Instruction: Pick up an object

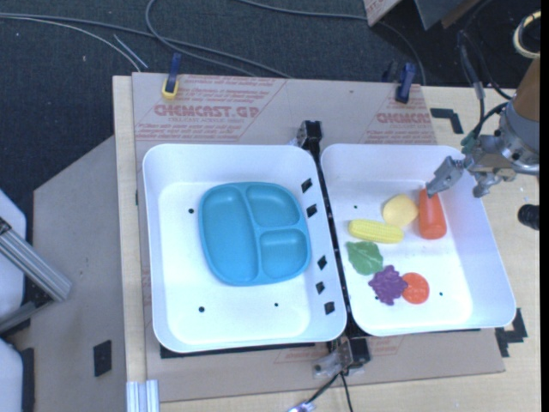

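Right bin point(480, 256) holds six toy food items, loosely clustered left of centre. Orange carrot-like piece point(431, 215) lies lengthwise near the bin's upper middle, long axis running roughly top to bottom in the view. Just to its left: yellow lemon-shaped piece point(399, 209), close to or touching the carrot piece; contact cannot be resolved. Below-left of the lemon, a yellow corn cob point(376, 230) lies nearly horizontal, its right end tucked against the lemon. Below the cob: green leafy piece point(364, 257). Below that, a purple grape bunch point(387, 284), with a small orange-red round fruit point(415, 288) touching its right side.

Gripper point(446, 177) sits over the upper right part of the right bin, directly above the top end of the carrot piece. One grey finger points down-left toward that top end. Whether the fingers are apart or together cannot be told from this angle; nothing is seen lodged between them. The arm point(523, 127) enters from the right edge, over the bin's right rim.

Left bin point(171, 316) holds a blue divided plate point(254, 232), three compartments, lying flat at centre and turned slightly askew. Both bins rest on a cardboard sheet point(206, 101) held by a blue-and-yellow clamp point(172, 79) at the top left and a blue clamp point(405, 82) at the top right. Cables point(171, 15) loop on the dark floor behind.
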